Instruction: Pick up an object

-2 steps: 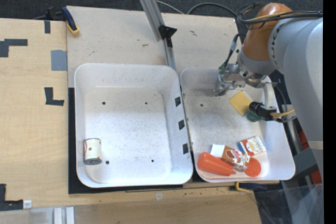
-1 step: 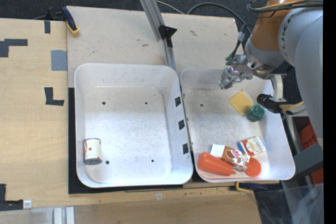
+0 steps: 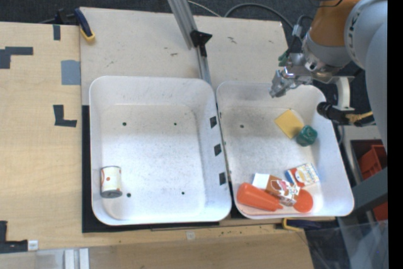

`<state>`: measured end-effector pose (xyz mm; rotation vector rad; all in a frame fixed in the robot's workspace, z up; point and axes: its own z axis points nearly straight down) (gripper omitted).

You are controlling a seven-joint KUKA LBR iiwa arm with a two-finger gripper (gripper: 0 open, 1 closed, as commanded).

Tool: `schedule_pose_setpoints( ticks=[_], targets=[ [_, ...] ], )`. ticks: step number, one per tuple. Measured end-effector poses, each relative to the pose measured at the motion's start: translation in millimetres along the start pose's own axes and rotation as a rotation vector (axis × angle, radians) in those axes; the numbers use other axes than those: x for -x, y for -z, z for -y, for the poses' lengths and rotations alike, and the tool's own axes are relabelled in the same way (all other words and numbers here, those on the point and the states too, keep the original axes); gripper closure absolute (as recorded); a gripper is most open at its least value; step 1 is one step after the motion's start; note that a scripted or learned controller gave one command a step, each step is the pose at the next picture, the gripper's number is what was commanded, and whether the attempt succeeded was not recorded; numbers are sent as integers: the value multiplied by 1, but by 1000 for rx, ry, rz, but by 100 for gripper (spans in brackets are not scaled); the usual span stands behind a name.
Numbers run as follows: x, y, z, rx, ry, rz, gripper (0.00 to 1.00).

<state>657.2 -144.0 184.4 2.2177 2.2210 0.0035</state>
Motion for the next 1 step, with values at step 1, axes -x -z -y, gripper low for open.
schedule_pose_setpoints(
  ticks=[1],
  targets=[
    [4, 50, -10, 2, 0, 1, 100]
  ],
)
